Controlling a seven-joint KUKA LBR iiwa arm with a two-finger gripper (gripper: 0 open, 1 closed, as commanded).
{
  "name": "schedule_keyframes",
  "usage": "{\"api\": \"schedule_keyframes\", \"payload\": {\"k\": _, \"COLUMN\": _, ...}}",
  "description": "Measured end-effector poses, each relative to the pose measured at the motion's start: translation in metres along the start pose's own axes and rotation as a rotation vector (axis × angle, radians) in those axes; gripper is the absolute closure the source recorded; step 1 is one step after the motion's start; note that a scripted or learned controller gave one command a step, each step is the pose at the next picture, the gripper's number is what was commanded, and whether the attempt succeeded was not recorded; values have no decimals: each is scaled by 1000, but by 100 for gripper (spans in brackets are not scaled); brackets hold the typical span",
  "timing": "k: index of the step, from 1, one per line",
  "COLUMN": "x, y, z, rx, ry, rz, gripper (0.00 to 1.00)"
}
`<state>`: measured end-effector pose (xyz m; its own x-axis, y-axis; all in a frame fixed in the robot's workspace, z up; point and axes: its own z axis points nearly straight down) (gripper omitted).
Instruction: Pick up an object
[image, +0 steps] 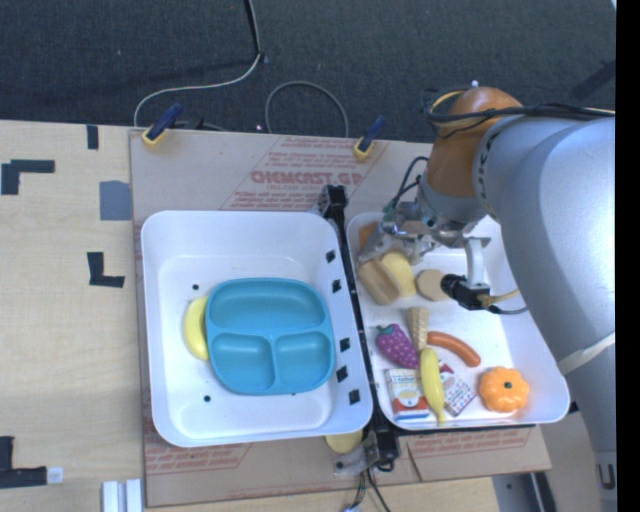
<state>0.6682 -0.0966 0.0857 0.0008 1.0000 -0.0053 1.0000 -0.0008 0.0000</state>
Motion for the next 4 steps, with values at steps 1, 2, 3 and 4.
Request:
{"api": "schedule_keyframes", "payload": {"k": 1, "x": 0, "y": 0, "z": 0, "rx": 1, "ry": 1, "rz": -1, "gripper": 0}}
{"api": "schedule_keyframes", "payload": {"k": 2, "x": -4, "y": 1, "z": 0, "rx": -1, "ry": 4, "rz": -2, "gripper": 0}}
{"api": "schedule_keyframes", "payload": {"k": 3, "x": 0, "y": 0, "z": 0, "rx": 0, "ry": 0, "rz": -1, "gripper": 0}}
{"api": "schedule_keyframes", "payload": {"k": 4, "x": -1, "y": 0, "z": 0, "rx": 0, "ry": 2, "rz": -1, "gripper": 0}}
